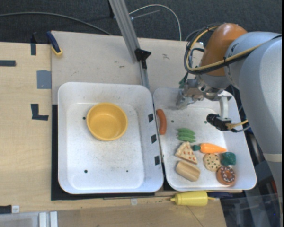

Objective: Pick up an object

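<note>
An object to pick is not yet chosen, as far as one can judge: the end effector (183,100) is hovering over the bare upper corner of the right bin (244,167), and whether it is released or clenched cannot be told from here. Nothing is showing in its grip. Just below and to its left a sausage (161,121) is lying by the bin wall; further below are green pea pods (186,135), a carrot (212,148) and a pizza slice (185,152). The yellow bowl (107,121) is sitting well apart in the left bin (71,171). The descent, grasp and lift all seem left to do.
</note>
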